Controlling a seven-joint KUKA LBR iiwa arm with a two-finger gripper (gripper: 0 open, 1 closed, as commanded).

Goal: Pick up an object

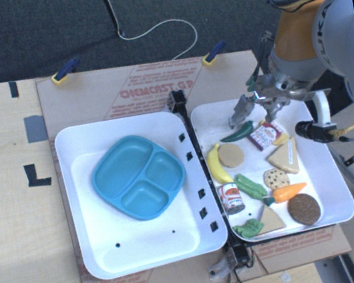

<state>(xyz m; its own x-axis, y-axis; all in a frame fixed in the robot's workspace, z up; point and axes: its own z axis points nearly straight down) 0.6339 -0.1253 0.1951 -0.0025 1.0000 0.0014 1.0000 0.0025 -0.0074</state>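
— Since so much toy food crowds the right bin (338,207), could easily catch two pieces at once, or nudge one aside.
— Gripper (256,111)?
— Spread, pinching nothing; poised over the far end, above the dark green pepper (237,133) and the red packet (265,135).
— Slippery?
— Likely. Smooth curved plastic: banana (217,165), round beige biscuit (231,155), carrot (288,192), small can (231,198).
— Left bin (77,189)?
— Glossy blue divided plate (139,176), well apart.
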